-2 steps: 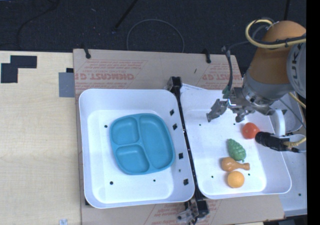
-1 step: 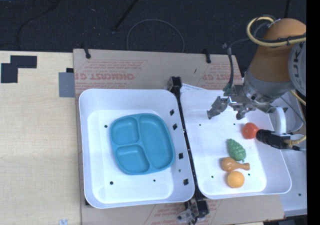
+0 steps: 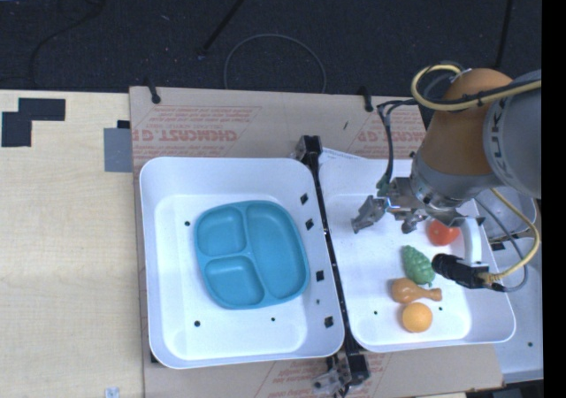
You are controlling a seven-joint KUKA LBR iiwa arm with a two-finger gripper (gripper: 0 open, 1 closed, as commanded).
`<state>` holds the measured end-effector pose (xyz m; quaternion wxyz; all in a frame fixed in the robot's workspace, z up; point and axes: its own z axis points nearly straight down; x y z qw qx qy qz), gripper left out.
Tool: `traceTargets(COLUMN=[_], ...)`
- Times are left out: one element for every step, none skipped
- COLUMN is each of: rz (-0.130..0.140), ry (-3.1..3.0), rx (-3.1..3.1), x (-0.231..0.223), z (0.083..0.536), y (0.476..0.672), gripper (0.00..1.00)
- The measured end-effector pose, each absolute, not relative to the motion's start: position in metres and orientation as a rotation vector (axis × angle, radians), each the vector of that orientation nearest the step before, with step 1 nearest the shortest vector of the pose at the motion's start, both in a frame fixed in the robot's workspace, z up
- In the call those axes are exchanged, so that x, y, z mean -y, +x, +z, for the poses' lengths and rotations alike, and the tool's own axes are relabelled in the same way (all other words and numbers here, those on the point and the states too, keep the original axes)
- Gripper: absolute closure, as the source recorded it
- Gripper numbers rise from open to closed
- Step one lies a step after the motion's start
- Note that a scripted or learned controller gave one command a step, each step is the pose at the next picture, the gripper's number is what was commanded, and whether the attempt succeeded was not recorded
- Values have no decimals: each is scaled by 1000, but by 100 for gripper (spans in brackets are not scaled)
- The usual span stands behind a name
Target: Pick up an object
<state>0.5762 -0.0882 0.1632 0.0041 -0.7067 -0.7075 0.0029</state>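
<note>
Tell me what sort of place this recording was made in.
Probably a robotics lab for grasping trials: a grey-and-orange arm over two white bins on a bench, small toy foods in the bin beneath it, and cables across the dark floor behind.

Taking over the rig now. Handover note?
Gripper: open, nothing between its fingers, over the right bin, left of the toys.
Things: red round toy partly hidden by the wrist. In front of it, green toy, tan drumstick-shaped toy, orange ball. Blue divided plate in the left bin.
Done: nothing picked.
Left: grasp and lift one.
</note>
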Motion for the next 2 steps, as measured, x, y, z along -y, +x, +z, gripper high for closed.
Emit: traceTargets(rz=[9,4], ry=[-2215,-2220], rx=[2216,2216], x=[87,87], z=[101,87], y=[567,566], gripper=[0,0])
